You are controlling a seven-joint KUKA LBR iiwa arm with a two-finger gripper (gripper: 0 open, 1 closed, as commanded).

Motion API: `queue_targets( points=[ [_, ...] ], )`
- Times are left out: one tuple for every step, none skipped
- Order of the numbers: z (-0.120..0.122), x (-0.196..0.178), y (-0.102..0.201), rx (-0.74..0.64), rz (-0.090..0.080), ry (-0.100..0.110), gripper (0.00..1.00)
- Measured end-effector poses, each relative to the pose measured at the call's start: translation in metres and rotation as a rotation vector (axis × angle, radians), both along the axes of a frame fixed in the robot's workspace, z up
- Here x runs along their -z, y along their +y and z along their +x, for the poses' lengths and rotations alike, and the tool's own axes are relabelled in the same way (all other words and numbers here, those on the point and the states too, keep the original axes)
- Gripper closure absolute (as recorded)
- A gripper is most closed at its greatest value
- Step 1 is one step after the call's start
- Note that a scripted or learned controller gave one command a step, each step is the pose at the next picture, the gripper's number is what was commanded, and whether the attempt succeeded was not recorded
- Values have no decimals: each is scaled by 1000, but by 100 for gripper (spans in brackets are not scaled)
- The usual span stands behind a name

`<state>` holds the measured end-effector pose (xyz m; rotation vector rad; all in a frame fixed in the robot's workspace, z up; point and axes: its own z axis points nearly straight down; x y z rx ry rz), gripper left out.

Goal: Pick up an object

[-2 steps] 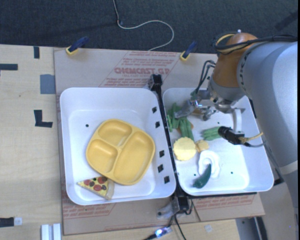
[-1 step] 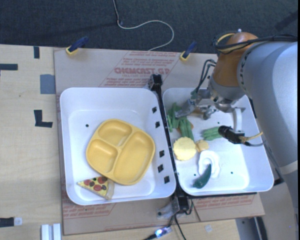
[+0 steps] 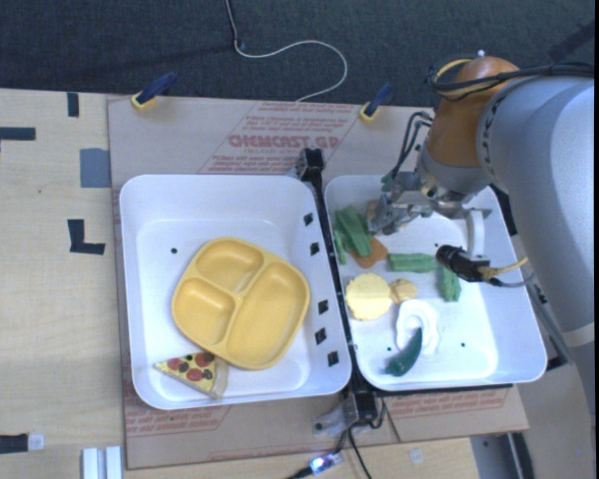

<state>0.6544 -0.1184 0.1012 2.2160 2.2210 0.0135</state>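
Note:
The right bin (image 3: 499, 352) holds several toy foods. A green pod (image 3: 351, 230) lies at its left side, with an orange piece (image 3: 372, 253) just below it. Close by are a green piece (image 3: 411, 261), another green piece (image 3: 448, 285), a yellow round piece (image 3: 367, 295), a small tan piece (image 3: 405, 289), a white curved piece (image 3: 420, 322) and a dark green pepper (image 3: 403, 354). My gripper (image 3: 383, 222) hangs low over the upper left of this bin, right beside the green pod and the orange piece. Nothing can be seen held in it.
The left bin (image 3: 145, 218) holds a yellow divided plate (image 3: 242, 302) and a toy pizza slice (image 3: 193, 370) at its front corner. The arm (image 3: 539, 168) covers the right bin's far right side. A black divider (image 3: 324, 257) runs between the bins.

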Motion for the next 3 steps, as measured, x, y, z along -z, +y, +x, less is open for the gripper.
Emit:
queue_targets(
  points=[
    [7, -46, -5, 1, -4, 6, 100],
    [13, -103, 6, -1, -4, 4, 100],
    [13, -125, 6, 1, -3, 7, 100]
  ],
)
